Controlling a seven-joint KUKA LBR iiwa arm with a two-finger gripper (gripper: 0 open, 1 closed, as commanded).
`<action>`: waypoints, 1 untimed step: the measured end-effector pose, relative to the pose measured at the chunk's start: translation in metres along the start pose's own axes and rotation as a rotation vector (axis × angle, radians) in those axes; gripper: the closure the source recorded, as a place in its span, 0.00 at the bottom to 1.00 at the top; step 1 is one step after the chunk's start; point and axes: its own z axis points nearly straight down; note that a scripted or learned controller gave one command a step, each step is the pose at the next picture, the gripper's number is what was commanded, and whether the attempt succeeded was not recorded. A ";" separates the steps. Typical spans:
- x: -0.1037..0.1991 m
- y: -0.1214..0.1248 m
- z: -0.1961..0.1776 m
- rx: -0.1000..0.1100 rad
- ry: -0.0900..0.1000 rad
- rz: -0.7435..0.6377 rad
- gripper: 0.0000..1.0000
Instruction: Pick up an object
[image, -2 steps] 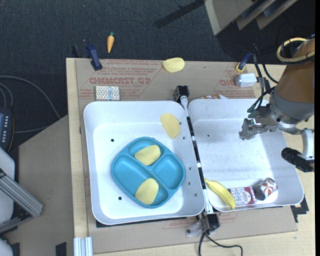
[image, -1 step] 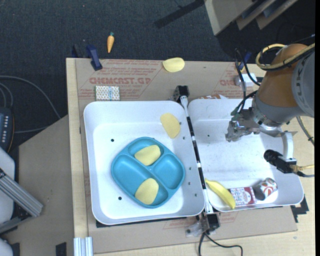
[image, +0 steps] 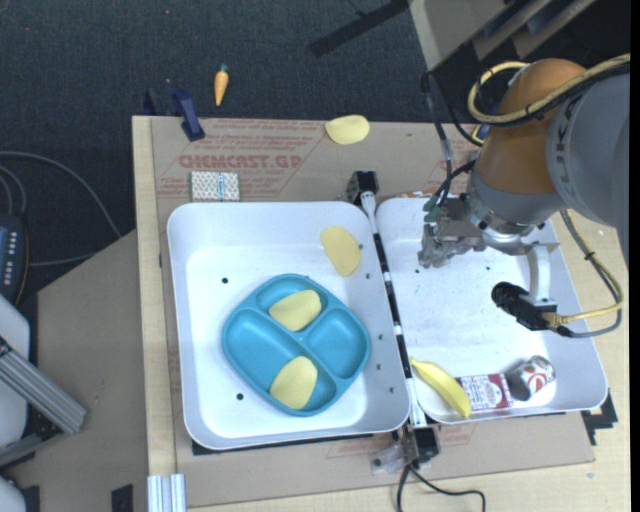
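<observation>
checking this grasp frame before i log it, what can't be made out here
- Two-finger gripper, camera view: seen from above over the right white bin; too small to tell open from shut.
- Red and white crushed can: label print too small to read.
- Grey arm with orange band: cut off by the right edge.

I see the gripper (image: 437, 252) low over the right bin (image: 455, 300) at its ten o'clock corner; banana (image: 442, 386) and can (image: 503, 385) lie at six o'clock; blue tray (image: 293, 342) fills the left bin (image: 200, 300).
</observation>
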 end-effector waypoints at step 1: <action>0.049 0.015 0.006 0.001 0.000 0.000 1.00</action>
